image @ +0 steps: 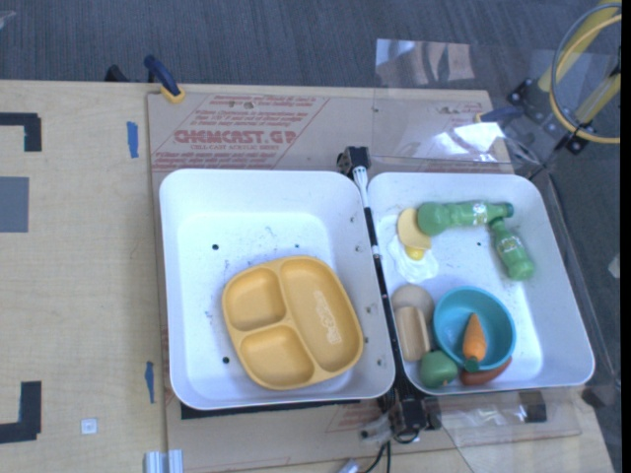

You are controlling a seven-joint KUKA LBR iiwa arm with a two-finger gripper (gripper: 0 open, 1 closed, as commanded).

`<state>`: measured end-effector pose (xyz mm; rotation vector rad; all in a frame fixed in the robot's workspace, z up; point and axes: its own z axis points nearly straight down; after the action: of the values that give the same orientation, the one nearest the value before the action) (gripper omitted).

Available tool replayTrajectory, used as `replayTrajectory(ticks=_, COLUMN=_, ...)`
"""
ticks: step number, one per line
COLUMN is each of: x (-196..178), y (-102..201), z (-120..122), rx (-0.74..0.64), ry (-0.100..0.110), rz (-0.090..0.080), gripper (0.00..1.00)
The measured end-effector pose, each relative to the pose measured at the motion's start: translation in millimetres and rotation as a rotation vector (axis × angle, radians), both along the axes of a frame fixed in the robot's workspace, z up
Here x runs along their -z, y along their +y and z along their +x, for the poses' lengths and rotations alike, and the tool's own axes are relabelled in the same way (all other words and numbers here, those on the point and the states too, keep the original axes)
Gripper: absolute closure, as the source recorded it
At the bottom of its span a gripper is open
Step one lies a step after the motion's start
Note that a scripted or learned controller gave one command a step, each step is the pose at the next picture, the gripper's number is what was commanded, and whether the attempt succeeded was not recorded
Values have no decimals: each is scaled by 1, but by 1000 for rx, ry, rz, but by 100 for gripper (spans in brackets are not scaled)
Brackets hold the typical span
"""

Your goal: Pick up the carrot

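One carrot (474, 337) in blue bowl (473, 328); tip hidden.

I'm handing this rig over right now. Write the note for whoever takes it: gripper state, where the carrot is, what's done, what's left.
Gripper: not in the camera view.
Carrot: lying in the blue bowl, right bin, near its front edge. Around it: green bottles, a fried egg, a bread roll and a green fruit.
Left bin: yellow divided plate.
Done: nothing, carrot not yet lifted.
Left: reach in, grasp the carrot, lift it.
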<state>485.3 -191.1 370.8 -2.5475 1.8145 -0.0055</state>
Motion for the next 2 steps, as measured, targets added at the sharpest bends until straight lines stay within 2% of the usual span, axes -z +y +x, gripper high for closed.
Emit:
replayTrajectory(ticks=1, x=0, y=0, z=0, rx=0, ry=1, rz=1, gripper=0)
replayTrajectory(ticks=2, x=45, y=5, z=-5, rx=-292, ry=12, rz=-6, gripper=0)
